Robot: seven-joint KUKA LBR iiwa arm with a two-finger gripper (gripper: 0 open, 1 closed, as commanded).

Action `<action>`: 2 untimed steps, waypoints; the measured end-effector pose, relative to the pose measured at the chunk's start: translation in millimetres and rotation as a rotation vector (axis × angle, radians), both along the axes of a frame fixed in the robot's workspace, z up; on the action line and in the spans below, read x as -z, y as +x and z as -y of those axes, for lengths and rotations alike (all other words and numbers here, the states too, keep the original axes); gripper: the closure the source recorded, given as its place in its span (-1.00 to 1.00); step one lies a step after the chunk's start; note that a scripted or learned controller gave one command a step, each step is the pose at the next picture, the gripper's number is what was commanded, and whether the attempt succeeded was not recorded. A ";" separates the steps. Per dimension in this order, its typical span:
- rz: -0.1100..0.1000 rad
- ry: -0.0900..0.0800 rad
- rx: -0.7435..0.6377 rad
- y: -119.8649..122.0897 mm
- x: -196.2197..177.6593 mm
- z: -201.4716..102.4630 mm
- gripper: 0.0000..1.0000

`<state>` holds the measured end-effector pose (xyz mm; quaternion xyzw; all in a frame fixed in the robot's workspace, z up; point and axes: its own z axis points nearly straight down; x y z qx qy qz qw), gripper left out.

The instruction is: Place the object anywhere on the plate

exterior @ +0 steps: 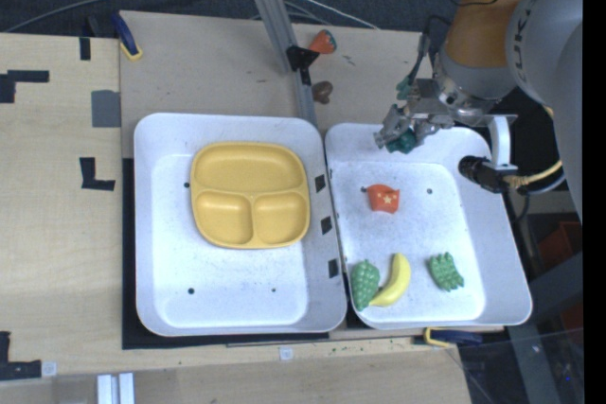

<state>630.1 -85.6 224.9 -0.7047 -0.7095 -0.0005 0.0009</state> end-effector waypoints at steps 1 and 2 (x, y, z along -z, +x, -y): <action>-0.001 0.000 -0.001 -0.9 -4.6 -57.5 1.00; -0.001 -0.001 0.000 12.1 6.6 -113.0 1.00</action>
